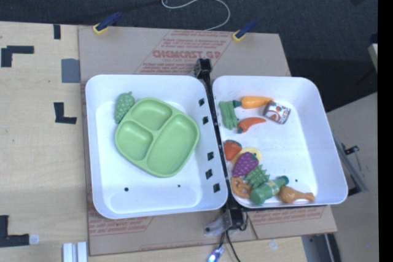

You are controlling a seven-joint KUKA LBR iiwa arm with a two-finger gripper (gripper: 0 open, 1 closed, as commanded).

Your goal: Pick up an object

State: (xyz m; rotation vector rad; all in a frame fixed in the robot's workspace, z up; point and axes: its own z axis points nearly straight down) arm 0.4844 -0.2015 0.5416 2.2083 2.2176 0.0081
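A pale wooden counter [37, 150] carried a cardboard sheet [184, 52], and on it sat two white bins side by side, with dark floor behind. I could not tell whether my tool was apart or together.

The bin on the side my tool reaches in from [319, 132] held the things worth picking. A small can [276, 112] lay on its side, just beside a carrot [256, 101], with an orange pepper [250, 124] and green beans [228, 115] beyond them toward the divider. Purple grapes [244, 164], a tomato [232, 149] and other toys were heaped, touching, in one corner. The farther bin [98, 150] held a green divided plate [158, 137] with a green bunch [124, 106] at its edge.

I judged the can the best target: it lay closest to my tool's entry side, with bare bin floor around most of it. To do it well I would come straight down, set the jaws across the can's short width, not along its rolling axis, and keep clear of the carrot. The heap looked risky; a closing tool there could catch two things or push them apart.
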